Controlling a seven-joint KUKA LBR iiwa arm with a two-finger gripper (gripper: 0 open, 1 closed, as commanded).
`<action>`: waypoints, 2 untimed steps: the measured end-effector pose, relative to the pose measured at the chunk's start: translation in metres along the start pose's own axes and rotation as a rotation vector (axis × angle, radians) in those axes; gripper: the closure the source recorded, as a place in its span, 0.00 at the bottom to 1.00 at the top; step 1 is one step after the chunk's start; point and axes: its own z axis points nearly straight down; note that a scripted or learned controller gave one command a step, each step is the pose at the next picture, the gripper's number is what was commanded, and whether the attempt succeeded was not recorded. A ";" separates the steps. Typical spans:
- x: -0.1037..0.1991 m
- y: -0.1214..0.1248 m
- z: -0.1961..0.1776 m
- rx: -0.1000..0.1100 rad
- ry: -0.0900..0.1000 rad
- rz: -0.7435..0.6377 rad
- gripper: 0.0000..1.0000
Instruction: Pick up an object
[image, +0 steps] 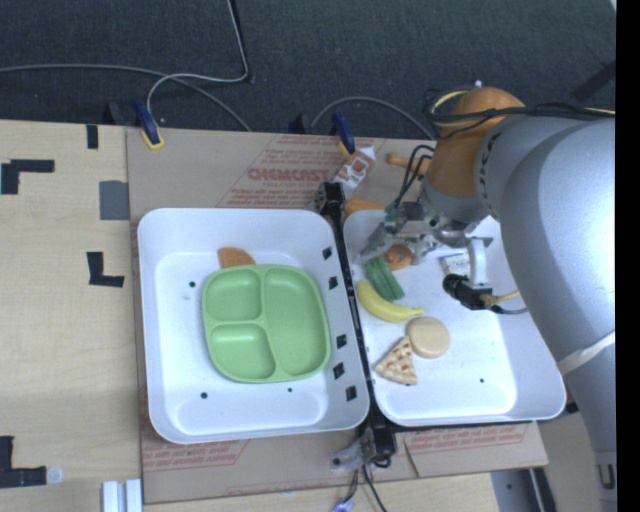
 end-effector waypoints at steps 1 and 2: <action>-0.003 0.000 0.000 0.000 0.000 0.000 0.00; -0.010 0.000 0.000 0.000 0.000 0.001 0.00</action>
